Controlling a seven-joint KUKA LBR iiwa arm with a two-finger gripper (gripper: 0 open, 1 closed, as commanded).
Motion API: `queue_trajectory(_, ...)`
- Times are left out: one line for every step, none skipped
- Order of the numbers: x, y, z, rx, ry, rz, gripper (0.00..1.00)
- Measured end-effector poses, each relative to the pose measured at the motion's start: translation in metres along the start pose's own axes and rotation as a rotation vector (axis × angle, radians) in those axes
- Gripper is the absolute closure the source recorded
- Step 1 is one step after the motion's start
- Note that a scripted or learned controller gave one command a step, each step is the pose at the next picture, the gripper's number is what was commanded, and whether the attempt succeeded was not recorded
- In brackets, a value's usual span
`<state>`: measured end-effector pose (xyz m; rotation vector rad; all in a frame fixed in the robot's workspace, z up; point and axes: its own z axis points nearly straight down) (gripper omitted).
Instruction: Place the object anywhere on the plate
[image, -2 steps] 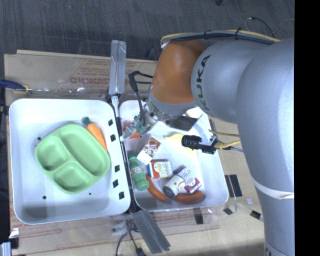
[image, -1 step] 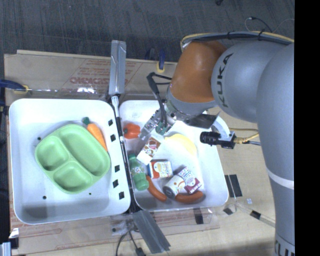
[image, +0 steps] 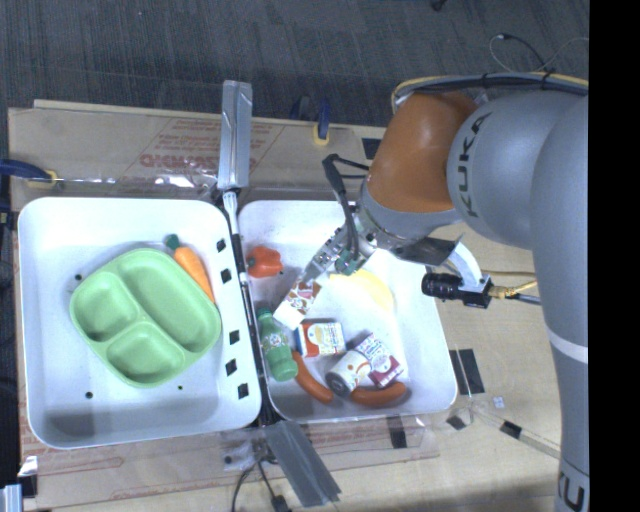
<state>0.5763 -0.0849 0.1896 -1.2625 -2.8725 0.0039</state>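
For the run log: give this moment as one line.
arm: over right bin | gripper: above the clutter | carrot: at rim of green plate, left bin | task: unconfirmed

The arm (image: 530, 150) is big, round and grey, with an orange band (image: 425, 150), black "KUKA" letters and thin black cables.

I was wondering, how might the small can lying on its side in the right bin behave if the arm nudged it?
The can looks cylindrical and lies on its side, so it would probably roll. The sausage and small carton beside it may stop it early. Its smooth label suggests it could slip.
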Motion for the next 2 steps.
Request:
queue_trajectory(0.0535, 0.0835, -0.0003, -0.002, -0.002, 0.019, 1.0)
queue_trajectory(0.0533, 0.0833, -0.0003, -0.002, -0.002, 0.019, 0.0)
